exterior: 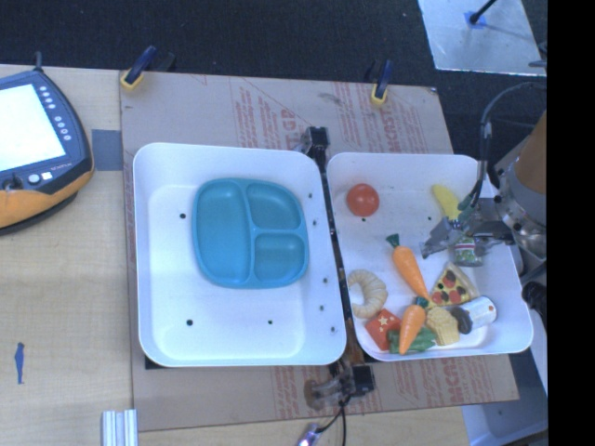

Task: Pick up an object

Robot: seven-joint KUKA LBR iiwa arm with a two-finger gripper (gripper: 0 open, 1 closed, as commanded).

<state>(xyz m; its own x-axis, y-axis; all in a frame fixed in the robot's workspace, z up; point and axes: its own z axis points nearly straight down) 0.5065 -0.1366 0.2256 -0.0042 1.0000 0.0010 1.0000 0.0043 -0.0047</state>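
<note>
Claw [453, 241] open, low, right of carrot [407, 268] | nothing held | set to grab a toy

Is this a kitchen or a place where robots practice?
Probably a robot practice bench. Two white bins are clamped to a board, toy food like a carrot sits in one, and a control tablet lies nearby.

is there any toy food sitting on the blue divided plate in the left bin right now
No, the blue divided plate in the left bin has bare compartments, while the toy food such as the tomato lies in the right bin.
</note>
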